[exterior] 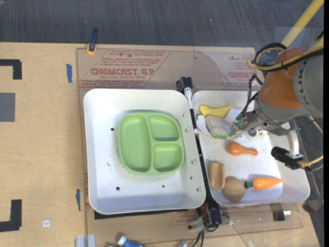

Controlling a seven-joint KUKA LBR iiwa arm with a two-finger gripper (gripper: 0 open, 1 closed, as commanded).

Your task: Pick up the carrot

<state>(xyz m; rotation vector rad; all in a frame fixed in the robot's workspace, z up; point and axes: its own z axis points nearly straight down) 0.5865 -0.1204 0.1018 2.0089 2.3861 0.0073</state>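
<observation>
Tool [240,128] well above carrot [264,183].

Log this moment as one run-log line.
task: pick carrot | carrot: right bin, near front edge, ungrasped | gripper: over bin's back, near banana

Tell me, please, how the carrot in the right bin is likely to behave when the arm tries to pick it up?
The carrot looks like a smooth, glossy toy, so it is probably rigid, light and a bit slippery. Its round, tapering body lies flat on the right bin floor, so a nudge could roll or pivot it. Its green end sits close to a brown ball-like item, which may crowd a grasp there.
</observation>
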